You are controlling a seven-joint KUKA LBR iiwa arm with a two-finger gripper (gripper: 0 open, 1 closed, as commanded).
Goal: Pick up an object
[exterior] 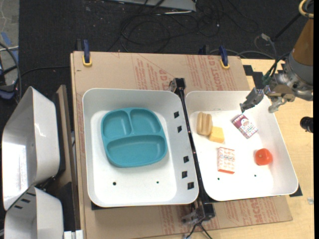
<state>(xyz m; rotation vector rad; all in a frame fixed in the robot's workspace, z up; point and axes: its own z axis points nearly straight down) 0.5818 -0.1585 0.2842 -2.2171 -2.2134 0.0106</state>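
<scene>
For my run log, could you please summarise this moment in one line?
end effector: open, above right bin | holding: nothing | nearest: small carton

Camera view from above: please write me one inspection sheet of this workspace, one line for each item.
Surface: cardboard sheet under two white bins.
Left bin: teal divided plate.
Right bin: bread roll, yellow cheese wedge, dark red packet, white and red box, red tomato.
Clutter: white tubs at the left.
Claw: open, above the right bin's far edge, holding nothing.
Cables: black wires on the dark floor.
Surroundings: blue clamps on the cardboard.
</scene>
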